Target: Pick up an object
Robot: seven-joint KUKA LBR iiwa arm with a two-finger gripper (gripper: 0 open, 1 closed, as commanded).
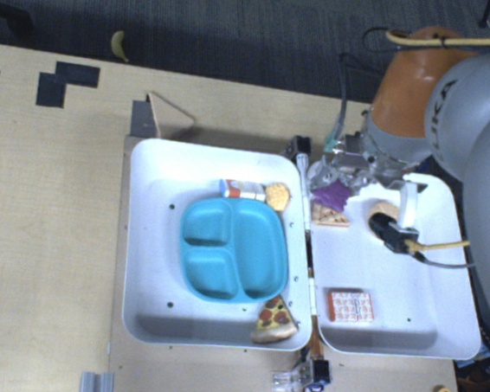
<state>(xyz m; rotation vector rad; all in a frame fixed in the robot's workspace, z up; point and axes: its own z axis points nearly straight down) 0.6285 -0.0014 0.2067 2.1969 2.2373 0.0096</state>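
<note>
Hovered tool (337, 185), fingers seemingly pinched on purple object (330, 194) above waffle (330, 214) in right bin (423, 327); advisable: lift straight, slowly.

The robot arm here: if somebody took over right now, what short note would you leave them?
Gripper: low over the right bin's far-left corner, at a purple object; finger state hidden, so no confirmed grasp.
Right bin: waffle piece beside the purple object, bread-like item, red-and-white square.
Left bin: blue divided tray, cookie, small carton, pizza slice.
Done: arm positioned. Left: confirm grip, lift.
</note>
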